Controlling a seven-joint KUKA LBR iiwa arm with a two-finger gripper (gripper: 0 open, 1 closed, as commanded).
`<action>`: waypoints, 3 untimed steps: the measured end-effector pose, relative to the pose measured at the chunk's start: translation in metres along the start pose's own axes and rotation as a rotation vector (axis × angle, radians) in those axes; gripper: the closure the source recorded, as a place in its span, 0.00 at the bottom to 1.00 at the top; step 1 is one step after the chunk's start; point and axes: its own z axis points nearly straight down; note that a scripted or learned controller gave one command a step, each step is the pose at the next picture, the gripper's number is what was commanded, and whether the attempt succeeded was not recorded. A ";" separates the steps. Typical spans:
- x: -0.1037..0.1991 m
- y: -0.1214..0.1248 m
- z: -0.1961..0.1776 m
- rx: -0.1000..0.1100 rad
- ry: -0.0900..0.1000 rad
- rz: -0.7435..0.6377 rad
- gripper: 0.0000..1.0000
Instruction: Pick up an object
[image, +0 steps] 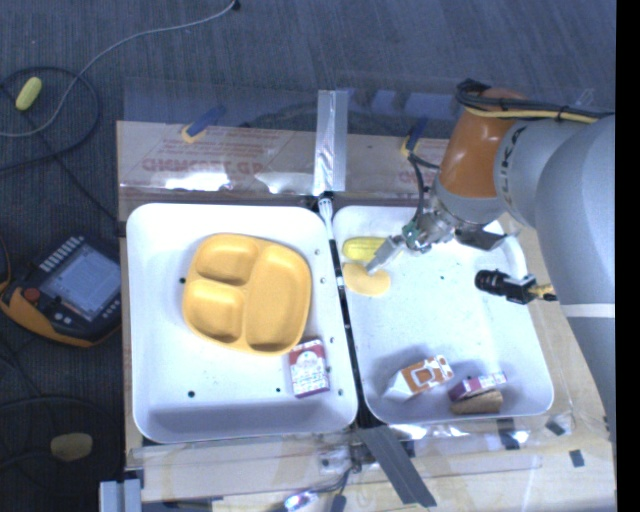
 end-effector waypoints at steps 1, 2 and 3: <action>0.000 0.000 -0.009 0.000 0.000 0.000 1.00; 0.034 0.026 -0.113 0.002 0.000 0.139 1.00; 0.033 0.026 -0.113 0.003 0.000 0.139 0.00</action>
